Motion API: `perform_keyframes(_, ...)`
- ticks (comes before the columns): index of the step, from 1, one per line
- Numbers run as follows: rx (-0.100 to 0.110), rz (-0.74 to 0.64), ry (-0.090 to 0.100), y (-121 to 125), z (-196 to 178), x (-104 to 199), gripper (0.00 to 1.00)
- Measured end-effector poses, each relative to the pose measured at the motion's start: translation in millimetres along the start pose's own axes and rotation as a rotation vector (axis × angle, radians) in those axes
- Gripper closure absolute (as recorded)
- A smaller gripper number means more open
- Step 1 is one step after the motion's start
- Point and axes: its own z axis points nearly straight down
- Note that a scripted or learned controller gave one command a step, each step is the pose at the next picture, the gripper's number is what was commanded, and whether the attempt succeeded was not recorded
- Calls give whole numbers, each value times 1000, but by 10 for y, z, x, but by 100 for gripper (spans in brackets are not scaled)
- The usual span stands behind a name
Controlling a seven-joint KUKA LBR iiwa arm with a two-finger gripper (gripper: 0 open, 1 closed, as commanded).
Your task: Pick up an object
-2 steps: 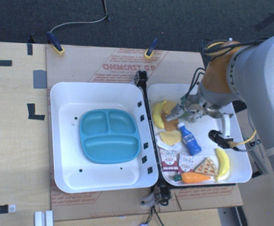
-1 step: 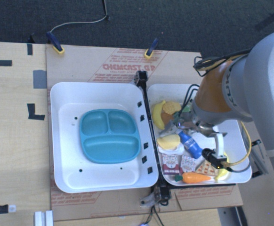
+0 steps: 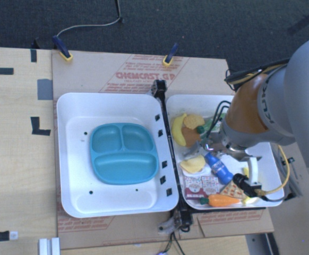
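My gripper [image 3: 207, 144] is low inside the right bin [image 3: 274, 161], below the arm's orange band [image 3: 246, 109]. It hangs among the toys. A blue bottle [image 3: 219, 167] lies slantwise just under and to the right of it. To its left lie a yellow banana-like piece [image 3: 179, 132], a brown piece [image 3: 190, 136] and a yellow-green piece [image 3: 195, 120]. A pale yellow piece [image 3: 192, 164] sits just below the gripper. The arm's bulk hides the bin's right half.
The left bin [image 3: 72, 142] holds a blue divided plate [image 3: 125, 153]. Along the right bin's front wall lie a red-and-white carton [image 3: 201, 185], an orange carrot [image 3: 223, 200] and a waffle piece [image 3: 232, 189]. A black divider [image 3: 166, 142] runs between the bins.
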Motion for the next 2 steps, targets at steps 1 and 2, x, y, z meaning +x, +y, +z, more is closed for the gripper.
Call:
perform_keyframes(1, 5, 0, 1, 413, 10, 39, 0)
perform_keyframes(2, 2, 1, 0, -141, 2, 66, 0)
